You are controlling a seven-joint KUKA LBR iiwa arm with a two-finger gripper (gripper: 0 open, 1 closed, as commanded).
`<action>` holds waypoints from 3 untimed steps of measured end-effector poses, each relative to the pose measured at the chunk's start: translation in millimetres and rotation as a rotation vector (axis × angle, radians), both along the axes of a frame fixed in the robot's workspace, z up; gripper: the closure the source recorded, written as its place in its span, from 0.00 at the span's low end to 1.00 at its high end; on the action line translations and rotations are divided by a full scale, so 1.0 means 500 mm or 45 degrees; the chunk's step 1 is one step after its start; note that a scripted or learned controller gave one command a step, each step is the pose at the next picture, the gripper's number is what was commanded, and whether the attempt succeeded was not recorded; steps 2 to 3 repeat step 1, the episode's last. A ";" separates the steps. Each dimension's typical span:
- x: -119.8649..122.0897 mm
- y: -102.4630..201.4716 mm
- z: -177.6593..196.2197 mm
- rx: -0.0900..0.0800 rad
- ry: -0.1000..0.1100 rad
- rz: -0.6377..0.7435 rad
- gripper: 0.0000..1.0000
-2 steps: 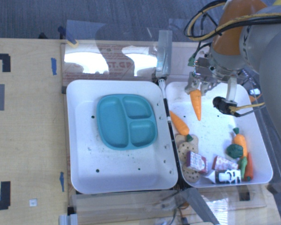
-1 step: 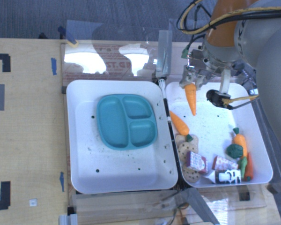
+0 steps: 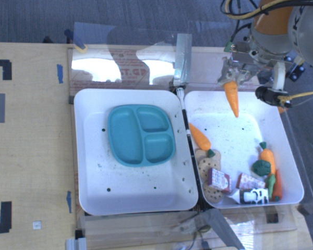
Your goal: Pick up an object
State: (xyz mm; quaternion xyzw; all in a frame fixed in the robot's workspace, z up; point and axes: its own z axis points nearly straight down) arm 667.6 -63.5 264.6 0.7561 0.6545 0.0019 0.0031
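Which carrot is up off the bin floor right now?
The carrot hanging point-down from the gripper over the right bin's back edge; the others lie in that bin.

The right bin's [image 3: 281, 120] middle lies bare. Toys [image 3: 250, 181] crowd its near edge. A tray [image 3: 141, 134] fills the left bin's [image 3: 88, 181] centre.

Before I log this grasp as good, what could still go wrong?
The claw grips only the top end of the carrot, which hangs point down and could slip out. It hangs near the right bin's back rim, so a drop might bounce outside.
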 end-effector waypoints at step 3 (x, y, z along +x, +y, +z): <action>0.001 0.003 0.018 -0.002 -0.001 0.003 1.00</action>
